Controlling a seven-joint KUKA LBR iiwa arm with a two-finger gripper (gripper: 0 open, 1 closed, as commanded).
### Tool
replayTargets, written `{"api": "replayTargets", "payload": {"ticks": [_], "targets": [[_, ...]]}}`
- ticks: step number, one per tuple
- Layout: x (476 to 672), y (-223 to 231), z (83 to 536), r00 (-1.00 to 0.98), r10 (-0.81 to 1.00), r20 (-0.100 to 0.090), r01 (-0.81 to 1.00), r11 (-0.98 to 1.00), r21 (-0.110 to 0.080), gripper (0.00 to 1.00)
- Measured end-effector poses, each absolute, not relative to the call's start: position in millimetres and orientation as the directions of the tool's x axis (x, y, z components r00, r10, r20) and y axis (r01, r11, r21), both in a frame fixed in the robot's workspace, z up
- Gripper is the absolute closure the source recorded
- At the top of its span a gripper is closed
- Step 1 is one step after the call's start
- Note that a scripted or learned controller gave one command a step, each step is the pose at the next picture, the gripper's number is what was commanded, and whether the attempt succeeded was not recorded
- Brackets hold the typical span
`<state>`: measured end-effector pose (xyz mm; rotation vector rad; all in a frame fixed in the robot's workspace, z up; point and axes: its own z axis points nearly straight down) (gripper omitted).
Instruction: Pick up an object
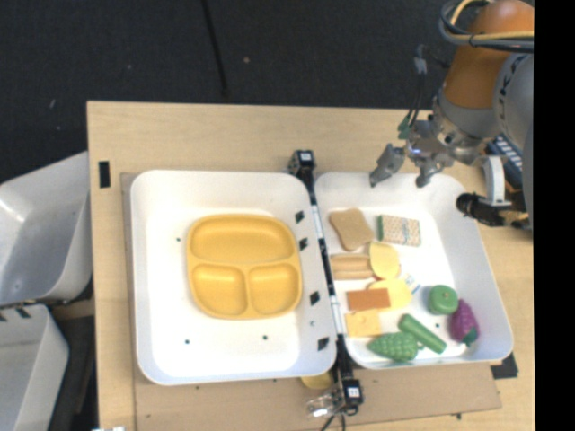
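Wooden bench [207, 133], dark floor [225, 34]

- Evenly lit from above, bright over both white bins [144, 268], with no hard glare on them.
- Soft, short shadows under the toy food toward 5 o'clock.
- Dark and underexposed past the tabletop [225, 133] at 12 o'clock and 10 o'clock.
- Slightly soft overall and low in resolution; fine print on the small packet [399, 231] unreadable.
- Mild sheen on the yellow tray [243, 266].

Grey arm [517, 79], orange band, black cable; dark metal fingers [384, 166].
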<state>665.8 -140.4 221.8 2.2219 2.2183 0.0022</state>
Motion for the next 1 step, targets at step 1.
{"api": "replayTargets", "payload": {"ticks": [1], "targets": [[666.5, -140.9, 232.4, -0.001, 1.0, -0.001, 1.0, 0.001, 0.004, 1.0]]}}
